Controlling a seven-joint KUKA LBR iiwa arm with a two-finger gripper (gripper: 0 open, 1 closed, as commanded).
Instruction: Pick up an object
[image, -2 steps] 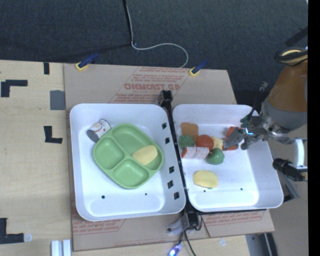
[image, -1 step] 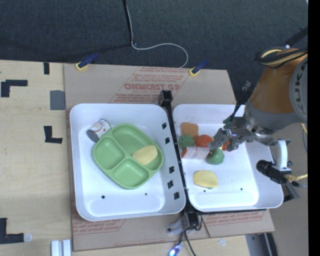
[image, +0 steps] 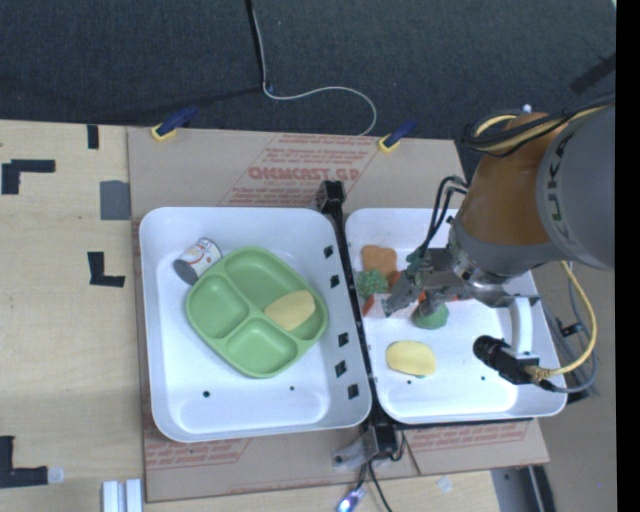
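While the gripper (image: 425, 297) hovered low in the right bin (image: 450, 400), fingers spread around nothing, the green object (image: 432, 318) sat just beneath; descending and closing looked next.

Even, fairly bright overhead light is falling across the scene, and the two shallow white plastic bins (image: 165, 300) are glowing almost overexposed, their surfaces losing detail. Shadows are staying soft and short: a faint one is lying under the green divided plastic plate (image: 235, 330) towards the left bin's near edge. The dark fabric backdrop (image: 120, 50) is reading grainy. The whole frame is looking slightly soft, with small items blurring.
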